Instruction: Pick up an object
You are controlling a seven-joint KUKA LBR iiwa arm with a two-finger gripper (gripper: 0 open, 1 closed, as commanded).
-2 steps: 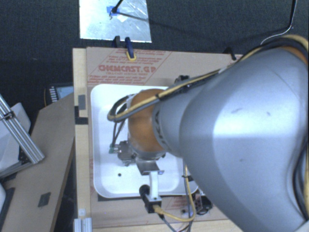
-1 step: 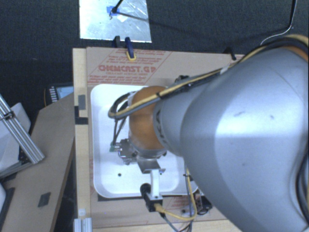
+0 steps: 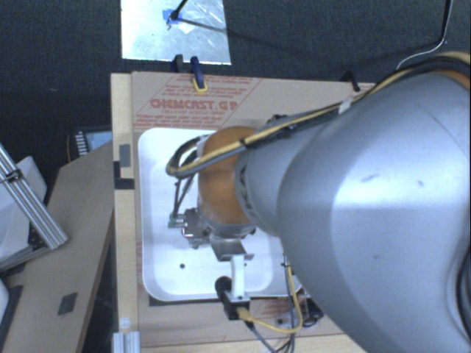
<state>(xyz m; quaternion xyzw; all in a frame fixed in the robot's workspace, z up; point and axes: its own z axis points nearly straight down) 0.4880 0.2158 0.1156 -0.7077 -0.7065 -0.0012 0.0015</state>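
Observation:
The grey arm reaches in from the right and covers much of the white bin (image 3: 151, 197). Below its orange band (image 3: 221, 175), my gripper (image 3: 193, 230) hangs low over the middle of the bin, seen from above as a metal block. A small greenish bit (image 3: 174, 221) shows at the gripper's left edge; I cannot tell what it is or whether it is held. One tiny dark speck (image 3: 182, 265) lies on the bin floor just in front of the gripper. The arm hides the bin's right part.
The bin sits on a brown cardboard sheet (image 3: 199, 98) with red print, held by a clamp (image 3: 197, 76) at the back. A foil square (image 3: 174, 20) lies behind it. A wooden bench edge (image 3: 81, 226) and metal rails (image 3: 29, 204) stand to the left.

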